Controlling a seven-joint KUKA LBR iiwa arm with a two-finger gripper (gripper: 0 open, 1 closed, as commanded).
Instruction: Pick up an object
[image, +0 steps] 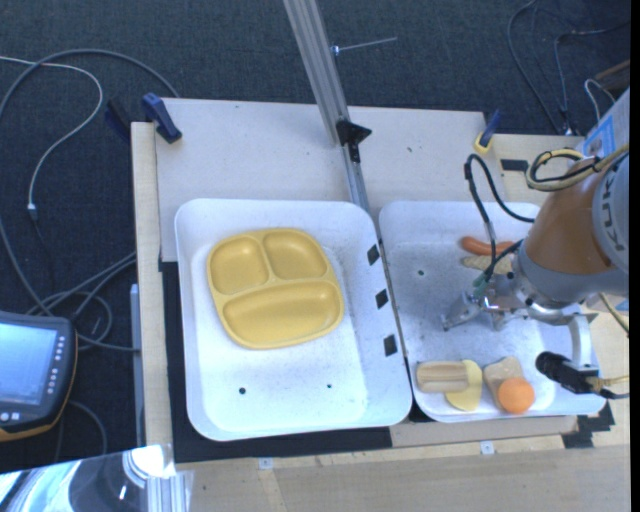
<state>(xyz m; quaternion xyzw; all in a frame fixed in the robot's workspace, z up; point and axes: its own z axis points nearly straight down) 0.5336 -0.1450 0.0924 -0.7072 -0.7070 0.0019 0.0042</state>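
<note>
The tabletop (260, 140) was a pale, light-coloured board set over dark carpet. Two shallow white bins lay directly on it, side by side and touching along their inner edges. The left bin (290, 400) sat near the middle of the board; the right bin (425, 235) reached toward its right edge. A black mat (180, 420) showed under the left bin's left and front sides. Blue clamps gripped the board at its far left corner (160, 115) and far right corner (489, 128). Bare board ran behind both bins.
</note>
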